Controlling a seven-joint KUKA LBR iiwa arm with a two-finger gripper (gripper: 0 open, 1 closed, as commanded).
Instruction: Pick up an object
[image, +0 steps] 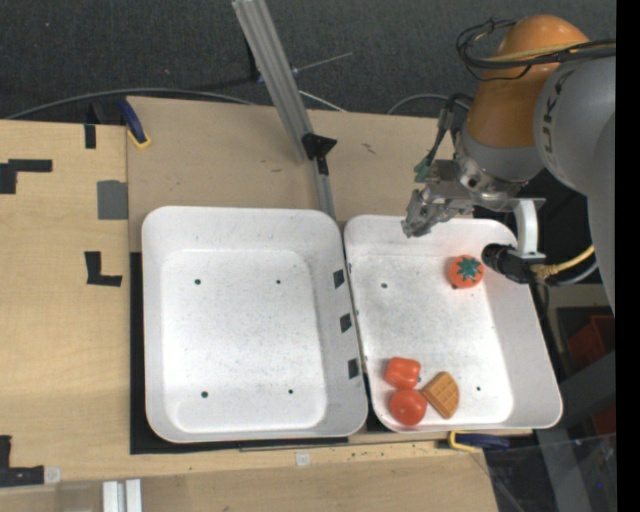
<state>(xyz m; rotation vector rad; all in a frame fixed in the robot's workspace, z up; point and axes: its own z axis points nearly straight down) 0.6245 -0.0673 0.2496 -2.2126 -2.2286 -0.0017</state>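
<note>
Claw (418, 224) hangs over the right bin's (520, 330) far rim; grip state cannot be told. Strawberry (465, 271) lies just right of it and nearer. Likely light, hard, slick plastic; best pinched across the middle. Two red pieces (404, 390) and cracker (441, 394) well nearer.

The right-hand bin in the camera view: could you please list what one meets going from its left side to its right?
Red pepper → waffle-like cracker → orange strawberry-like toy. The round red item overlaps the pepper's span, so it is omitted.
</note>
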